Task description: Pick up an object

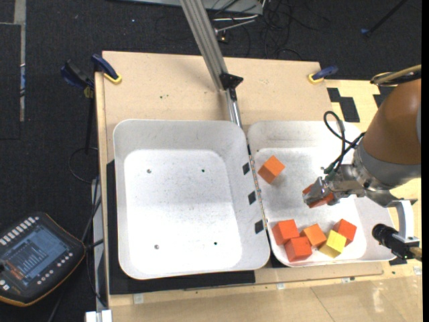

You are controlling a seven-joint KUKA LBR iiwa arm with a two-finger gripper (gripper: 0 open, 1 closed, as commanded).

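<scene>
White plastic, two shallow bins side by side on a pale wooden bench [281,72]. Left bin [177,196]: bare speckled floor with a few dark dots. Right bin [288,136]: holds all the blocks. One orange block [271,169] sits alone, tilted, near the bin's left wall, well apart from the rest. A cluster lies along the near edge: a red-orange block [287,230], a red block [298,248] touching it just below, an orange block [314,234] beside those, a yellow block [333,243] next, and a red-orange block [346,230] at the right end. The arm [395,139] reaches in from the right, grey with an orange band, a black cable looping off the wrist. The gripper [316,196] hangs over the right bin, between the lone block and the cluster. A small red-orange piece [314,193] shows at its tip, seemingly between the fingers, though the tip is dark and blurred, so whether the jaws are clamped on it cannot be told for certain. A metal pole [204,32] slants down from the top to the gap between the bins. Blue clamps [100,66] at the bench's far corners. A teach pendant [33,257] lies on the floor at lower left.
</scene>
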